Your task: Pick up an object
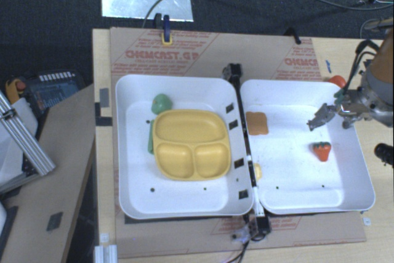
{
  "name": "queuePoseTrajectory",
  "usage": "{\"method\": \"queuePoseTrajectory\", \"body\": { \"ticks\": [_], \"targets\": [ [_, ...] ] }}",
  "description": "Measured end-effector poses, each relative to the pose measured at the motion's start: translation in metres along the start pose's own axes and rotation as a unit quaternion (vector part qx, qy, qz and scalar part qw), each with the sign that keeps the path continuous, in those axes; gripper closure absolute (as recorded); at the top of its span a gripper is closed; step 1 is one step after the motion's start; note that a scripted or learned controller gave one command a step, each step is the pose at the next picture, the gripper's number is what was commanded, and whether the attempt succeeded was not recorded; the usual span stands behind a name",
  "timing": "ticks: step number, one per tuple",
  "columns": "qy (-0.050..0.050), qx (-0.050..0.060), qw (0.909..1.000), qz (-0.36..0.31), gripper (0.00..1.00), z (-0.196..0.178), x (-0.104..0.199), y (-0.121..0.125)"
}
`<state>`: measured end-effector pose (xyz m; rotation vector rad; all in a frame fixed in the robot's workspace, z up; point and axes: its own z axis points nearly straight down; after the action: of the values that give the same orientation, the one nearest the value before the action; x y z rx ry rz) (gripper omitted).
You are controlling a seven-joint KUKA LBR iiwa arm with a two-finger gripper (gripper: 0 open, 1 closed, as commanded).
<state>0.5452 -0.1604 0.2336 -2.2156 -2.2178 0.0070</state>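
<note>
Gripper (329,115), grey metal, over the right bin's (308,203) far right part; fingers blurred, so their spread cannot be told, and nothing is seen between them. Just near of it lies a small orange-red strawberry (322,150) with a green top. A flat tan toast (257,123) lies at the bin's left wall. The left bin (132,194) holds a glossy yellow three-part tray (189,143), which partly hides a green item (161,103). The arm (378,80) is cut off at right.

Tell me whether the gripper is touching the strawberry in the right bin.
Apart. The camera view shows the gripper above and left of the strawberry, with bare white floor of the right bin between them.
</note>
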Motion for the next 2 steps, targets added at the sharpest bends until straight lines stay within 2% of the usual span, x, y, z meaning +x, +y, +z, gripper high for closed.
{"method": "queuePoseTrajectory", "body": {
  "ticks": [1,2],
  "targets": [
    [-0.001,-0.004,1.0000,-0.001,0.00,-0.005,0.000,0.002],
    [0.000,-0.003,1.0000,0.000,0.00,0.045,0.008,-0.005]
  ]
}}
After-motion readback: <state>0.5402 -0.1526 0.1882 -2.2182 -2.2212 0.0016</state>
